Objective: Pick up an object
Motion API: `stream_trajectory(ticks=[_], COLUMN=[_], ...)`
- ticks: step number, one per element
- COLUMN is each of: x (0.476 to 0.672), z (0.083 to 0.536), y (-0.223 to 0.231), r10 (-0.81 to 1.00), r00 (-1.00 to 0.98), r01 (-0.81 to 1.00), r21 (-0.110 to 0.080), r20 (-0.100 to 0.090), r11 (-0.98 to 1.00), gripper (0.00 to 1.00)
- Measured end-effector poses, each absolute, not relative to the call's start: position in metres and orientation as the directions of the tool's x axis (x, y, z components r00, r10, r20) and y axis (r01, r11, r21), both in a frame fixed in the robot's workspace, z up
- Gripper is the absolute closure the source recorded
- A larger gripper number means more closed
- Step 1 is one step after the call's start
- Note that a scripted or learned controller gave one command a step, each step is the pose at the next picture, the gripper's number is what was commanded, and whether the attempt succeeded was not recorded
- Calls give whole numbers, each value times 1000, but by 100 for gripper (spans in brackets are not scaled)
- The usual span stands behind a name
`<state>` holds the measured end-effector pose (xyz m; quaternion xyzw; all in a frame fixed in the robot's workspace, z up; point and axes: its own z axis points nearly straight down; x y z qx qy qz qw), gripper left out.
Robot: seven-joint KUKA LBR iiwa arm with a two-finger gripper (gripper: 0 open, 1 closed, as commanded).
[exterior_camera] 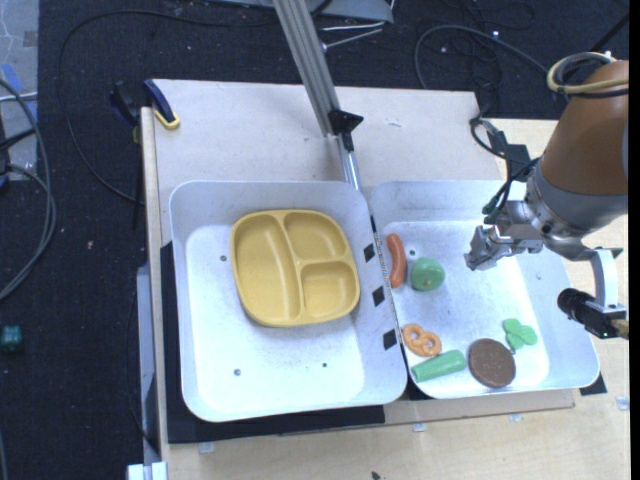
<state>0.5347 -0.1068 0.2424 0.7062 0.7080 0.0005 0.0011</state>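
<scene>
My gripper [482, 253] hangs over the right bin [560, 288], to the right of a green ball [428, 274]. Nothing shows between its fingers. An orange sausage [396, 259] lies upright along the bin's left wall, touching the green ball's left side. Lower down lie a small pretzel [421, 342], a green bean-like stick [438, 365], a brown round cookie [492, 362] and a small green leafy piece [519, 334].
The left bin [200, 368] holds a yellow divided plate [295, 266]. A metal pole [310, 53] slants down from the top to the seam between the bins. Black clips [381, 293] sit along that seam. Cables lie on the dark floor.
</scene>
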Motion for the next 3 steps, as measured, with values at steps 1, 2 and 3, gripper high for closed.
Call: stream_trajectory(ticks=[1,2,3], x=[556,570,594], z=[230,240,244], y=[-57,-4,54], r10=[1000,1000,1000], r00=[-8,-9,-9], r01=[1000,1000,1000], r21=[1,2,3], r20=[1,2,2], r11=[8,9,9], gripper=[100,100,100])
